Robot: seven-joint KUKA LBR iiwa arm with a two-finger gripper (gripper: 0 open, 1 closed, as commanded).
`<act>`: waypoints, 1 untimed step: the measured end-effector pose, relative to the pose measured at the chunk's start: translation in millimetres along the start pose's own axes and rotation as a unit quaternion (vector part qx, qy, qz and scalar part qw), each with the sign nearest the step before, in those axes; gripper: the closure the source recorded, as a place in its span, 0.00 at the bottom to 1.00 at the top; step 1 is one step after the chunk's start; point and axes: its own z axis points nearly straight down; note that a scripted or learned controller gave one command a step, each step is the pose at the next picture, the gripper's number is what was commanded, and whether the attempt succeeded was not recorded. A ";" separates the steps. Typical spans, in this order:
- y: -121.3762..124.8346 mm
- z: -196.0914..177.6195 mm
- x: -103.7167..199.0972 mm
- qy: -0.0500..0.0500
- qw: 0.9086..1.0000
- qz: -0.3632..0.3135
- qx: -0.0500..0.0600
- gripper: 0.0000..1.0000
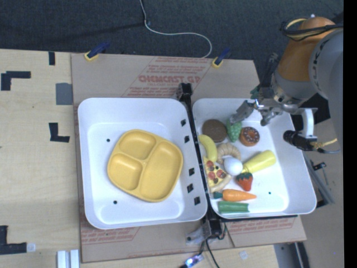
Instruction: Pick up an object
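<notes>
The claw (254, 111) hangs over the far side of the right bin (290, 197), just beyond the green broccoli-like piece (234, 132) and the small round doughnut (249, 135). Its two fingers appear spread, one slanting down toward the green piece and the other toward the doughnut, and nothing sits between them, so no object is held yet.

Taking the white egg (233, 165) as the landmark: the toys crowd around it. The brown round cookie (214, 130) lies beyond it to the left, the banana (208, 147) just left of it, the pizza slice (215, 173) on its near left, the strawberry (245, 180) touching or nearly touching on its near right, the yellow cylinder (259, 162) just to its right. The carrot (238, 195) and a green bean-like piece (232, 207) lie nearer the camera than the egg. The yellow divided plate (145, 164) sits well to the egg's left, in the left bin (92, 149).

The likely target is the green piece or the doughnut. The risk lies in the crowding: a finger could land on top of a neighbour instead of beside the target, or straddle both toys and close on neither cleanly. The round doughnut may also squirt sideways from a pinch that is off-centre, and a descent too close to the bin's far wall could snag a finger on the rim.
</notes>
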 end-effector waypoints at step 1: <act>-6.1 48.2 -5.4 0.000 1.000 0.000 0.000 0.00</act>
